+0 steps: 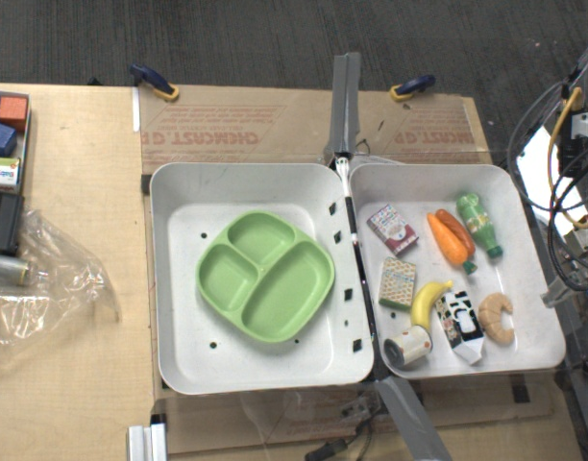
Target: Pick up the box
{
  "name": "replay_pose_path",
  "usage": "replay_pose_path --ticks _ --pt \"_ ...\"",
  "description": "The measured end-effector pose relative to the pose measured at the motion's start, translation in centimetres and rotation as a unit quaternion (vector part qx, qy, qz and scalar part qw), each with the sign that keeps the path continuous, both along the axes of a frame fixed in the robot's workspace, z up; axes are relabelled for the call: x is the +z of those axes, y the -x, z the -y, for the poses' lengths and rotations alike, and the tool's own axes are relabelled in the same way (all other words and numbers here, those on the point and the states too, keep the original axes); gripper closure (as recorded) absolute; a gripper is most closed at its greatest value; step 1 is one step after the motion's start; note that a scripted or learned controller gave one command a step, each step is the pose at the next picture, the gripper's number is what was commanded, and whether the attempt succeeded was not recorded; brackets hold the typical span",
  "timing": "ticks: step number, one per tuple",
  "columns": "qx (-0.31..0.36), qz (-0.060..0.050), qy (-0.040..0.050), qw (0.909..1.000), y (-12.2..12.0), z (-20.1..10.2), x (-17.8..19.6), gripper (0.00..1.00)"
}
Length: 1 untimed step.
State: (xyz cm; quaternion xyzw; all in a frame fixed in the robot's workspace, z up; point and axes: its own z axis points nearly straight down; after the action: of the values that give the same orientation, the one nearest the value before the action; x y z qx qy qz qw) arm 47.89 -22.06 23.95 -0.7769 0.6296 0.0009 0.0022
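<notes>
The box (391, 229) lay at about ten o'clock in the right bin (525, 185), with the carrot (452, 237) at its three o'clock, apart from it. I could not tell whether my end effector was clenched or released.

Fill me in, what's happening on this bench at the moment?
Nothing is being handled yet. The box lies in the right bin near its upper left corner, untouched, among a carrot, a green bottle, a banana, a croissant, a small carton and a waffle-patterned block. The left bin holds a green divided plate. The pick has not begun.
</notes>
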Motion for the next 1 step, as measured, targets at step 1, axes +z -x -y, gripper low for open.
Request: replay_pose_path --ticks 1 --pt "0.115 -0.001 -0.0006 0.9934 0.06 -2.74 -0.71 1.00"
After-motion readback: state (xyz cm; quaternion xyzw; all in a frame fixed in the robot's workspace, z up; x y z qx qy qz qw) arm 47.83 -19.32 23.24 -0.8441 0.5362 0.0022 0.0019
